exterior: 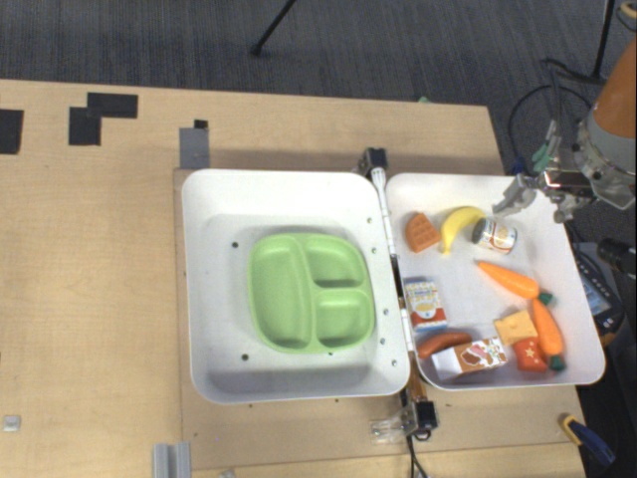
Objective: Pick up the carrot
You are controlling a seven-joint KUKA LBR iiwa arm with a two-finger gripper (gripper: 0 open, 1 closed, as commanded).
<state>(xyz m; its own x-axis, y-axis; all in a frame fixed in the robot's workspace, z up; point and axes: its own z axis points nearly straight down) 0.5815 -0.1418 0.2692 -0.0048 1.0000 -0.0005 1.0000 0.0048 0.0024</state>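
Observation:
Two orange carrots lie in the right bin [572, 267]. One carrot [508, 279] lies slantwise near the bin's middle right. The other carrot [546, 329] lies just below it, by the right wall, with its green end toward the front. My gripper [538, 199] hangs over the bin's far right corner, above and to the right of both carrots. It is open, with nothing between its fingers. Its left finger [515, 196] is close to a small can [495, 235].
The right bin also holds a banana [458, 225], a brown bread slice [422, 232], a small carton [425, 302], a sausage [443, 343], a boxed carton [478, 357], a cheese wedge [515, 327] and a red vegetable [530, 357]. A green divided plate [311, 292] lies in the left bin [214, 257].

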